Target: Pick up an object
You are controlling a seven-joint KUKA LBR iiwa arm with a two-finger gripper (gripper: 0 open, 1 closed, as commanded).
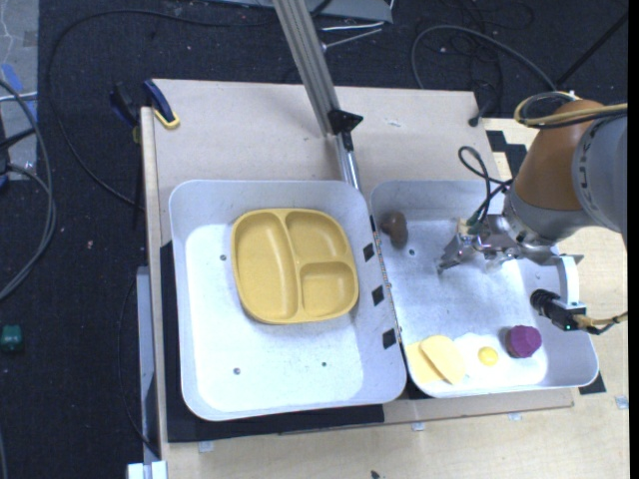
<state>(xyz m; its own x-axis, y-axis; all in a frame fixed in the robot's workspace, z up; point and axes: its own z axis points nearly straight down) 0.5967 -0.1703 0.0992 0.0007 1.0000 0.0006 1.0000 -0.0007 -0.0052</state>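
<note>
My gripper (454, 258) hangs over the middle of the right bin (424, 297), pointing left from the orange-banded wrist. A small brown object (395, 227) lies at the bin's far left, up and to the left of the gripper. Near the front edge lie a pale yellow flat piece (440, 357), a small yellow round piece (487, 356) and a purple object (522, 341). None of them touches the gripper, and nothing shows between its tips.
The left bin (210, 367) holds a yellow divided plate (295, 265). A grey metal pole (315, 63) slants down to the seam between the bins. Cables run by the wrist and the right bin's right rim.
</note>
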